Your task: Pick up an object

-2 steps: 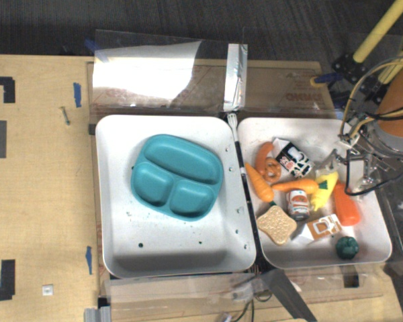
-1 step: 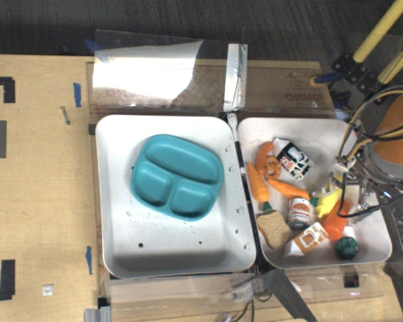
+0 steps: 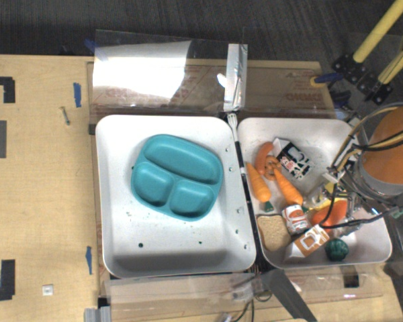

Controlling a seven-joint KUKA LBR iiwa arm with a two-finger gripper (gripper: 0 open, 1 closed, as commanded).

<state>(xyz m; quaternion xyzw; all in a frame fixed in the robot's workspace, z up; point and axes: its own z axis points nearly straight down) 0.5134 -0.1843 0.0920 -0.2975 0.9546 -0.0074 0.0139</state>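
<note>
The right bin (image 3: 322, 127) holds several small items: two orange carrots (image 3: 260, 182) (image 3: 286, 184), a black and white box (image 3: 293, 159), a small red and white can (image 3: 295, 217), a tan bread slice (image 3: 272, 232), an orange and white carton (image 3: 311, 240) and a dark green ball (image 3: 336, 249). My gripper (image 3: 337, 192) hangs low over the right side of this bin, below the orange band (image 3: 389, 146). Just under it lies an orange and yellow item (image 3: 330, 210), partly hidden by the gripper and its cables.
In the left bin (image 3: 114, 200) a teal divided plate (image 3: 177, 175) lies upside-right near the middle. A clear plastic sheet (image 3: 148, 72) and a metal strip (image 3: 235, 79) sit behind the bins. Yellow poles (image 3: 383, 25) stand at the back right.
</note>
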